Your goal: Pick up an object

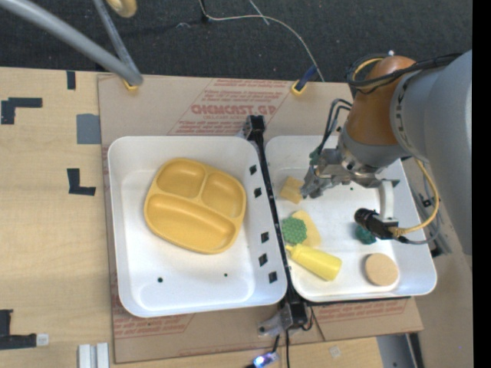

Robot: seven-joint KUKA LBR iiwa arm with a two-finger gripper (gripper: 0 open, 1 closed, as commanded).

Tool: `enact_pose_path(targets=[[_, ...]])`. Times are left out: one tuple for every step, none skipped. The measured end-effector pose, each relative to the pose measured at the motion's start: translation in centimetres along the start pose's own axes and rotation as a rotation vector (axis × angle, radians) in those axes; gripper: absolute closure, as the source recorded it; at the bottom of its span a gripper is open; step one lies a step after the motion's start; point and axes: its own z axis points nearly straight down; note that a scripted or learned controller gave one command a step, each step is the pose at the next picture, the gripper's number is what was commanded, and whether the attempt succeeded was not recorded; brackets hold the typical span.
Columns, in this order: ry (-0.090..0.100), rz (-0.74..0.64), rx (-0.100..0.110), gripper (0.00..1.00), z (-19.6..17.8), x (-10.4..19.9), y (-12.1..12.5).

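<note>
- the end effector sits low in the right bin, near its left wall, with its tip just beside a pale yellow wedge; this placement suggests the wedge is the pick target.
- the opening of the end effector cannot be told from this angle; nothing is visibly held.
- the other candidates lie in the same bin: a green piece on a pale yellow slice, a yellow cylinder just below it, a tan disc near the front right corner, and a dark teal item beside the arm's cable.
- the left bin holds a yellow divided plate, apart from the arm.
- both bins rest on a cardboard sheet on the desk.
</note>
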Motion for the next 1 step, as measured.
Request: enact_pose_path(targets=[[-0.001,0.0,-0.003,1.0,-6.02,-0.22,0.21]])
